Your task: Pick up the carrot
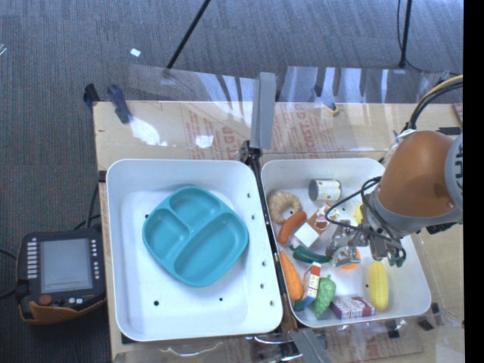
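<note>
The carrot (290, 275) is a long orange piece lying against the left wall of the right bin (412, 293), near its front. My gripper (351, 249) hangs low over the middle of that bin, to the right of the carrot and a little farther back, apart from it. A small orange and white item (348, 262) lies just under the gripper. The grey arm with its orange band (414, 178) reaches in from the right and hides part of the bin's right side.
Around the carrot lie an orange-red sausage (292, 226), a bagel (284, 202), a can (325, 190), a green pepper (324, 294), a corn cob (377, 284) and a small box (352, 306). The left bin (121, 203) holds a blue divided plate (195, 235).
</note>
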`<state>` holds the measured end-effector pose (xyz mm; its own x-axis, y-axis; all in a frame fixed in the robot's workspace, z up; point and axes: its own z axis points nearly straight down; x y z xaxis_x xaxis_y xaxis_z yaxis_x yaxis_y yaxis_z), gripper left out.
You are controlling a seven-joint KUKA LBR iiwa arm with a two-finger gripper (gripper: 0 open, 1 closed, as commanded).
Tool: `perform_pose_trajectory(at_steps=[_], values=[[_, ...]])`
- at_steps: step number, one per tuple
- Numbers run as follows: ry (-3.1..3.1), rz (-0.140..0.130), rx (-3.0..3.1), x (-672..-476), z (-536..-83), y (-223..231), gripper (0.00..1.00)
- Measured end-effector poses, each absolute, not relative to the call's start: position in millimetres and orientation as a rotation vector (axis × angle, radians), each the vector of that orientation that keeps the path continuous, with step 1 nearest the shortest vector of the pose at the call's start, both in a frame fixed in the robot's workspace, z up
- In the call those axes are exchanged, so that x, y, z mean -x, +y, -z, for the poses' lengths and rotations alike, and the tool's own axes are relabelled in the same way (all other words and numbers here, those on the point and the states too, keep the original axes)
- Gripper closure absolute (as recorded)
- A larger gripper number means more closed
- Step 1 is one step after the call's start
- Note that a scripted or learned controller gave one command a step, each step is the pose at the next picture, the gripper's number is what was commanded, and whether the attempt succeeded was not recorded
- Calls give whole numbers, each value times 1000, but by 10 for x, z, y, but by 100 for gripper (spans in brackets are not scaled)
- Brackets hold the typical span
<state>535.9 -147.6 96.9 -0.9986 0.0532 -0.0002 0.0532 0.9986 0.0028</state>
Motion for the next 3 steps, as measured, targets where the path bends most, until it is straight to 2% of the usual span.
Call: perform_pose_trajectory(at_steps=[1,2,3], values=[[3141,-5,-81,-5359,-966,-1470,0],[3138,-6,-74,-5374,-1066,-1454,100],[3139,-6,-73,-5373,-1060,-1448,0]])
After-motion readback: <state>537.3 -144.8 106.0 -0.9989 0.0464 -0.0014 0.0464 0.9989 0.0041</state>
